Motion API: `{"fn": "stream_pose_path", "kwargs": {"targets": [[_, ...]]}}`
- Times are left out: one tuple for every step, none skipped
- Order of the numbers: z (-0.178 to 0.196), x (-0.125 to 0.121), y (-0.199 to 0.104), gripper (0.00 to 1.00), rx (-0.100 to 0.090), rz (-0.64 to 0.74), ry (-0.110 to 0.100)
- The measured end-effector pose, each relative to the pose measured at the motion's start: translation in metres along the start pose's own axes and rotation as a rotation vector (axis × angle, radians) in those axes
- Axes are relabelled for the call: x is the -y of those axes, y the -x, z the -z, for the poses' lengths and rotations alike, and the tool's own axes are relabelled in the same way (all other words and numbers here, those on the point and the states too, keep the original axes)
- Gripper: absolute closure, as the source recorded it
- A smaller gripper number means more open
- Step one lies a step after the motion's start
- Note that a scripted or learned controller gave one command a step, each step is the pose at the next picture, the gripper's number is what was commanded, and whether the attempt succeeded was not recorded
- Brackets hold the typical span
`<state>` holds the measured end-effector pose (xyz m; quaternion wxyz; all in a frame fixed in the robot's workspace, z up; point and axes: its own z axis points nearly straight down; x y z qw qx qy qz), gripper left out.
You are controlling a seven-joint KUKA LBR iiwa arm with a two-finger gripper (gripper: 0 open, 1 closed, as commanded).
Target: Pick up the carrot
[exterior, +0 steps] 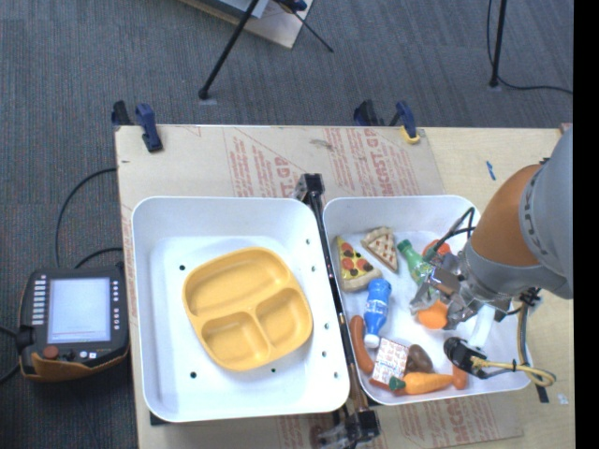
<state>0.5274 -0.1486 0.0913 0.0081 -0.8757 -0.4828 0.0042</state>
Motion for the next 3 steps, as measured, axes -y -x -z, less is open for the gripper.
{"fn": "stream_pose_path", "kwargs": {"targets": [[0.073,0.016,-0.021,1.00,0.000,0.069,0.014],[-0.005,-0.022,-0.009,1.00,0.001,0.234,0.013],[-0.006,0.039,0.037,1.00,0.002,0.308,0.009]]}}
